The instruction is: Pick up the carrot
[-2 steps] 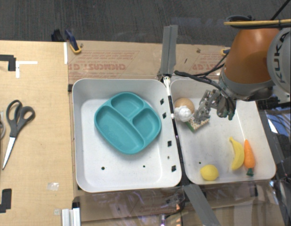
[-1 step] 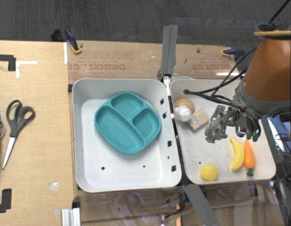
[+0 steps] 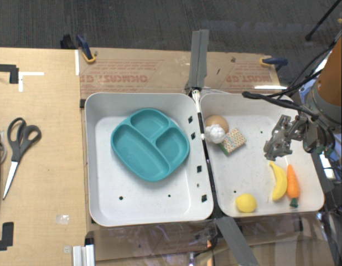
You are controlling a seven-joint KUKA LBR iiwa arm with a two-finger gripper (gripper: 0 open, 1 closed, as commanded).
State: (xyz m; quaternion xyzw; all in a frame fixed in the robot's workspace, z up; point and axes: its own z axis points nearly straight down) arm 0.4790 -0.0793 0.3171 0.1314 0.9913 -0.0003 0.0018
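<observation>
Lemon [image 3: 246,203] sits nearest me, below-left of gripper [image 3: 277,148]. Carrot [image 3: 293,183] lies just below-right of it, touching the banana [image 3: 278,182]. Fingers' spread: cannot tell. I'd descend from the carrot's right, clear of banana.

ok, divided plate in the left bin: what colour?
Teal, plain; the plate shows best in the camera view.

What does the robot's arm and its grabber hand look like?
The gripper is grey metal, with thin fingers and lots of little linked parts, like a tiny machine claw. Behind it, the arm shows a rounded orange part at the picture's right edge. Black cables loop along the arm toward the gripper.
</observation>
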